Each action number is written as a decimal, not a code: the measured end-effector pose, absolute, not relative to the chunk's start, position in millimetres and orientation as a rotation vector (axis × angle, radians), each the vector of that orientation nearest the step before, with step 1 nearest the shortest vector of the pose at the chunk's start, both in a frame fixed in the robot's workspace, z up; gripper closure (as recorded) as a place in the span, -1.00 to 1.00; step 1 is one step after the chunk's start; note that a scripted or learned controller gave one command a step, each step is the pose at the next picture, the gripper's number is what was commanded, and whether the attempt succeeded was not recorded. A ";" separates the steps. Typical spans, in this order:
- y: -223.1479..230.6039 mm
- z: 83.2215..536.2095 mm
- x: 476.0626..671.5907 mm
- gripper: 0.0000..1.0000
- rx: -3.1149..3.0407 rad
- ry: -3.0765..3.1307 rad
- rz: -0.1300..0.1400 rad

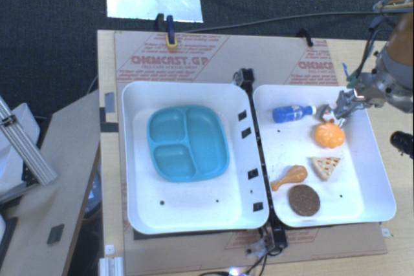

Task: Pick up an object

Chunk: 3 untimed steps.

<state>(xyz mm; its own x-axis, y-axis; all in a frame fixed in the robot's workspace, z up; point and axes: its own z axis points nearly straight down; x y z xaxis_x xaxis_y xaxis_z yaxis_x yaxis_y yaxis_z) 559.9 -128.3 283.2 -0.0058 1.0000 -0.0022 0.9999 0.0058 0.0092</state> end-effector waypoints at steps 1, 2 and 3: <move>-76.5 264.4 554.7 1.00 2.212 2.231 0.003; -29.6 265.2 539.2 1.00 2.213 2.230 0.002; 21.8 245.3 522.8 1.00 2.212 2.233 0.002</move>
<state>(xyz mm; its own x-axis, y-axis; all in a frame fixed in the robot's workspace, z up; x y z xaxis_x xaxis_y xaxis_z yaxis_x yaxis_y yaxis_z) 522.8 21.8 245.3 -0.0093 1.0000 0.0019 1.0000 0.0093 -0.0004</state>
